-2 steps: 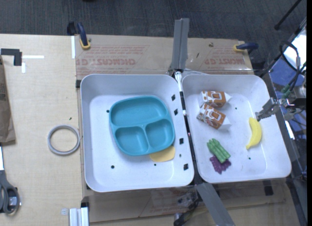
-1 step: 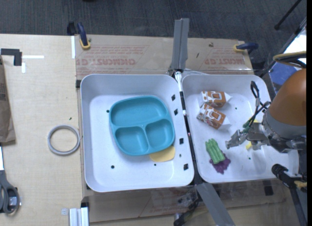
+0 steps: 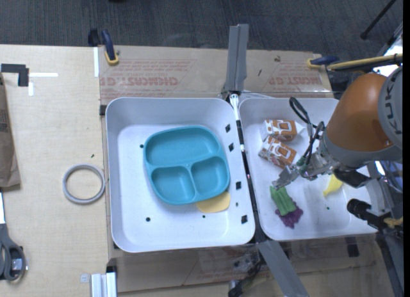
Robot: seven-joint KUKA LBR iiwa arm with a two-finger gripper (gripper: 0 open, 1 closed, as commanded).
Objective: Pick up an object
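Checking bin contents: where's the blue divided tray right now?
The blue divided tray lies in the left bin of the camera view, roughly centred, with a yellow piece tucked under its near right corner.

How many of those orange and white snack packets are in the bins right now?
2, both in the right bin: one packet near its far wall, the other packet just in front of it. The arm may hide more.
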